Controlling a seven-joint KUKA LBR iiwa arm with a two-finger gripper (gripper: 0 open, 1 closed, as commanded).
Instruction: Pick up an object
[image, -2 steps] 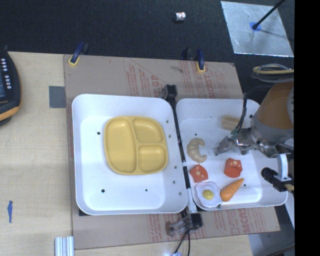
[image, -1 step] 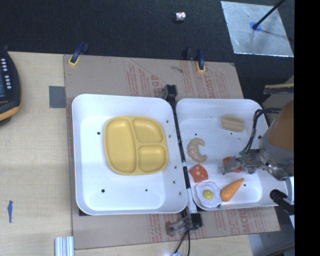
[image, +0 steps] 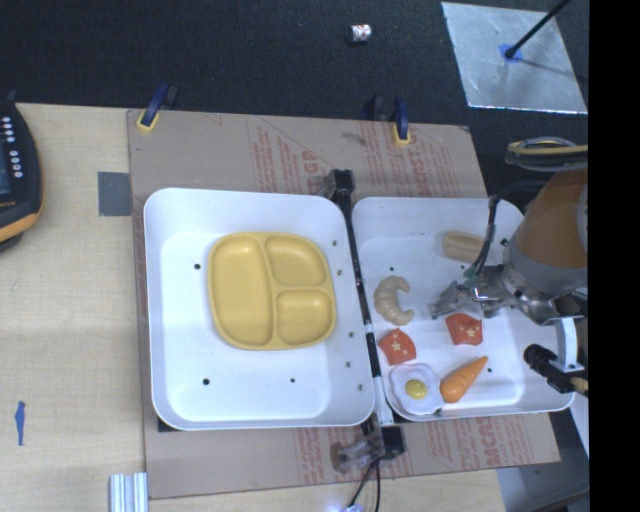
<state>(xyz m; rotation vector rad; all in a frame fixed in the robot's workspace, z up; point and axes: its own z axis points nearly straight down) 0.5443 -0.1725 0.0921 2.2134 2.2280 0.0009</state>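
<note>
Can't tell from here whether the gripper (image: 458, 300) jaws are spread or pressed together; nothing visibly between them. It sits low in the right bin (image: 420, 215), just above the red piece (image: 464, 328) at its near side. I see a croissant (image: 392, 299) to its left, a tan cylinder (image: 462, 246) on the far side, a second red piece (image: 397, 346), a fried egg (image: 415, 386) and a carrot (image: 463, 379) along the near edge. Left bin (image: 180, 300) holds a yellow divided plate (image: 270, 290).
</note>
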